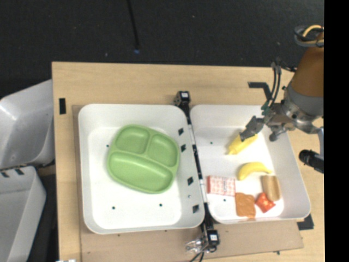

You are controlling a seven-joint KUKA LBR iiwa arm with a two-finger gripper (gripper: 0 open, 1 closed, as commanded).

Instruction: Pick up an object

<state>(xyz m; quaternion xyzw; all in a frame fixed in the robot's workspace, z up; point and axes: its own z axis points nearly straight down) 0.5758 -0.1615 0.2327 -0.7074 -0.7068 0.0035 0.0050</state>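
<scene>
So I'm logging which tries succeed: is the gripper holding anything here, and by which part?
It cannot be told. The gripper is at the upper end of a yellow banana-like piece in the right bin, but no grasp is visible.

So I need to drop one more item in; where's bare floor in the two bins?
Right bin: free along its far-left part, between the divider and the yellow piece at the gripper. Its near end is crowded around the banana. Left bin: bare strips around the green divided plate.

One fixed camera looks down at a slant on both bins from above.
</scene>
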